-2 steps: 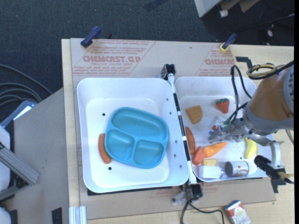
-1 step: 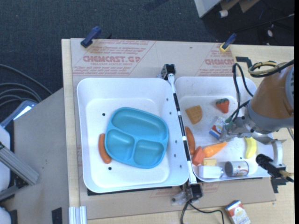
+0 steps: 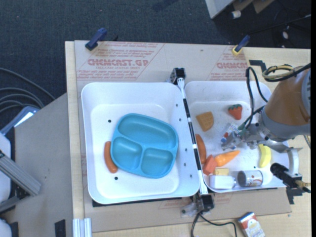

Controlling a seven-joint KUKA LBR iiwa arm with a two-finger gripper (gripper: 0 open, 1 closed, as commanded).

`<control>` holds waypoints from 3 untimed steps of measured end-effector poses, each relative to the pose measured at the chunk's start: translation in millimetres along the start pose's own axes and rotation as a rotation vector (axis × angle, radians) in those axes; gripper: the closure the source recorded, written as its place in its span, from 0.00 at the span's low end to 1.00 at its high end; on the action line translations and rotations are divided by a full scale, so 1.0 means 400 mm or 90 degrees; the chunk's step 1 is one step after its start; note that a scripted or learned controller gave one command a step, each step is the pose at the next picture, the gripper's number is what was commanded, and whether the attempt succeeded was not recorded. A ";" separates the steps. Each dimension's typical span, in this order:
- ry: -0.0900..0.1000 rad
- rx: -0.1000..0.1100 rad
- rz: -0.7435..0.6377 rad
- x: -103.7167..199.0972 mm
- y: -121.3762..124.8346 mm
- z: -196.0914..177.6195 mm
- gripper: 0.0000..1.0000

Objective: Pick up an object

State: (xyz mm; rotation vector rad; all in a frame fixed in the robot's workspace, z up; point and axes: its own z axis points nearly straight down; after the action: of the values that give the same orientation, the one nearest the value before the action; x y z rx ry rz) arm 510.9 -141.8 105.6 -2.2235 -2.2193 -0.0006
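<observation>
Clutter is posing the main risk: the grey arm with the orange band is reaching in from the right edge of the frame, and its two-finger gripper (image 3: 233,138) is sitting low among closely packed items in the right white bin (image 3: 217,90), so a closing pinch could be nudging neighbours aside or catching two things at once. I cannot tell how the tool is set, since its tip is lost in a small dark tangle (possibly over a small bluish item, though this part is too blurred to be sure). Just below it an orange toy carrot (image 3: 224,158) is lying, with a yellow banana (image 3: 265,156) to its right, a tan bread slice (image 3: 205,121) up-left and a red strawberry (image 3: 236,111) above. A white block (image 3: 222,181) and a grey can (image 3: 249,178) are crowding the lower wall. The left white bin (image 3: 94,132) is holding a blue divided plastic tray (image 3: 144,145) and an orange sausage (image 3: 110,157) touching its left edge.
</observation>
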 end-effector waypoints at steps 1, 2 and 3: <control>0.000 0.000 -0.002 0.006 0.211 0.053 0.00; -0.001 -0.001 -0.003 0.006 0.212 0.028 1.00; -0.001 -0.001 -0.003 0.006 0.212 0.028 0.00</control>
State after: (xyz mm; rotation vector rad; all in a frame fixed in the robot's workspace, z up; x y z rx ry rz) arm 595.6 -139.6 94.5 -2.2196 -2.2255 -0.0001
